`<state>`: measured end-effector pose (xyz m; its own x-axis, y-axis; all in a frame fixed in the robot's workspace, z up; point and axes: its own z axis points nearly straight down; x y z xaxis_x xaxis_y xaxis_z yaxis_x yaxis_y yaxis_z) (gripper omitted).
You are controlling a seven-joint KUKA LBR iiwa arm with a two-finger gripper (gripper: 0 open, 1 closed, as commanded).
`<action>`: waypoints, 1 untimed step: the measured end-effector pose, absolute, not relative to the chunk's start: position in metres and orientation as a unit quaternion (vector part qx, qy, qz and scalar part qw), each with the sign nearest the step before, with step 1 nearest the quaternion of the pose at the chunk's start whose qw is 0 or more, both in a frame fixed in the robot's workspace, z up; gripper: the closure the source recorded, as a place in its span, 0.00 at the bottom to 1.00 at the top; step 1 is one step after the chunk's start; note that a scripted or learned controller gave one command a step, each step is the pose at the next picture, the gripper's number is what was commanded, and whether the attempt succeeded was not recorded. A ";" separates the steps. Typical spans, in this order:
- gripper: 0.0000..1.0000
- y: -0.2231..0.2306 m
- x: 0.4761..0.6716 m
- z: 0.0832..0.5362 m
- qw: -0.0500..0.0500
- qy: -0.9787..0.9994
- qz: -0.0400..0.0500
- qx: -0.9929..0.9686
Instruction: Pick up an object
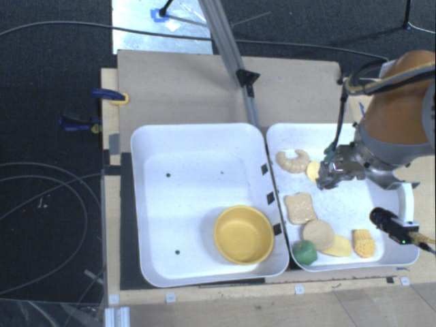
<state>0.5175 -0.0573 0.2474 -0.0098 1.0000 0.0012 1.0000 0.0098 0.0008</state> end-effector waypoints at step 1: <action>1.00 -0.014 0.520 0.240 0.000 -0.710 -0.001 -0.704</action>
